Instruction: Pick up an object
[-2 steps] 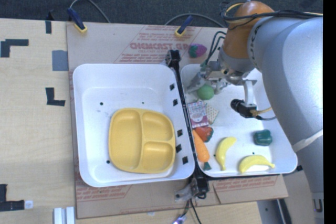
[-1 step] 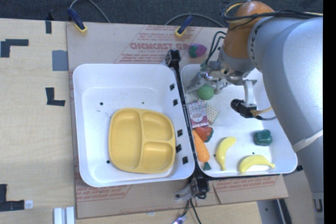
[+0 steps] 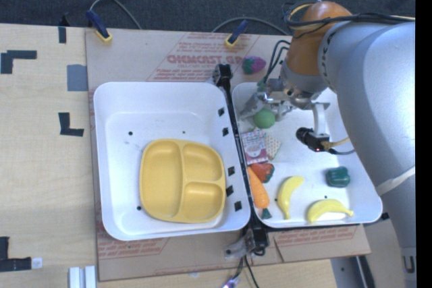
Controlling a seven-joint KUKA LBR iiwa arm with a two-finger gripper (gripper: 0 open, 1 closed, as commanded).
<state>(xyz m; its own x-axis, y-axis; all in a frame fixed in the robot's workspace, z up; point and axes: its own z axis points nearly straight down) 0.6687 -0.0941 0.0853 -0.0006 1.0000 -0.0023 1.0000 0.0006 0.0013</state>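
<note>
My gripper hangs over the back left part of the right bin, below the orange band of the arm. A green ball lies right under it, at its front edge; whether the two touch is unclear. Also in this bin are a pink patterned packet, a red toy, an orange carrot, two yellow bananas and a dark green toy.
The left bin holds a yellow divided plate. A purple toy lies on the cardboard behind the right bin. The grey arm covers the right side of the right bin. Clips and cables sit along the cardboard's back edge.
</note>
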